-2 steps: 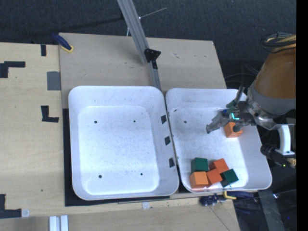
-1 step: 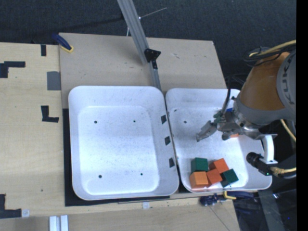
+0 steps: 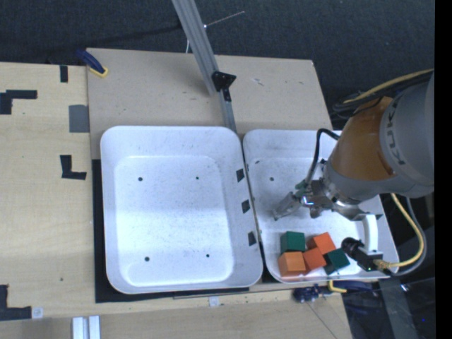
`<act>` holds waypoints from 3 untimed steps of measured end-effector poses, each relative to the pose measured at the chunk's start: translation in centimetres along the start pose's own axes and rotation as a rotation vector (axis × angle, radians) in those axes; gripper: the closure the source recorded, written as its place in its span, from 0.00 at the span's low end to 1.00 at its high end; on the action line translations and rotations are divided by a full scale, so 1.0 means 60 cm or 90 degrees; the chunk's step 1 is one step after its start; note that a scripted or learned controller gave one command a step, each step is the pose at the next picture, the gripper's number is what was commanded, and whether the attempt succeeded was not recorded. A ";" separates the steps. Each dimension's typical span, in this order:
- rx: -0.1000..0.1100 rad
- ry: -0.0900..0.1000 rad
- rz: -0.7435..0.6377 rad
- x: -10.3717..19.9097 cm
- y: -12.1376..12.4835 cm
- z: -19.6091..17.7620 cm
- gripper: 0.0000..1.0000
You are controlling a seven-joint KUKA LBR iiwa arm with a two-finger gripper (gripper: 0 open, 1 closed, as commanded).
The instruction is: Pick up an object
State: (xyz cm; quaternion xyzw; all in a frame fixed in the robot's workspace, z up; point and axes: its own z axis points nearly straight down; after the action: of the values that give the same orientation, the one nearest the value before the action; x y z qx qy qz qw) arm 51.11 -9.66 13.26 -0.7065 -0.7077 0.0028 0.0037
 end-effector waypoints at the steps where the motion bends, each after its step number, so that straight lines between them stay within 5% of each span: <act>1: -0.004 -0.001 0.000 0.001 -0.001 0.071 0.00; 2: -0.003 0.000 -0.001 0.002 -0.001 0.053 1.00; 3: -0.007 -0.001 0.001 -0.007 0.007 -0.021 1.00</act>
State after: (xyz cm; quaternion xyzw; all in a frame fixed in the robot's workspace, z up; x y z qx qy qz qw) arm 51.54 -10.06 14.53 -0.7068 -0.7074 -0.0006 -0.0010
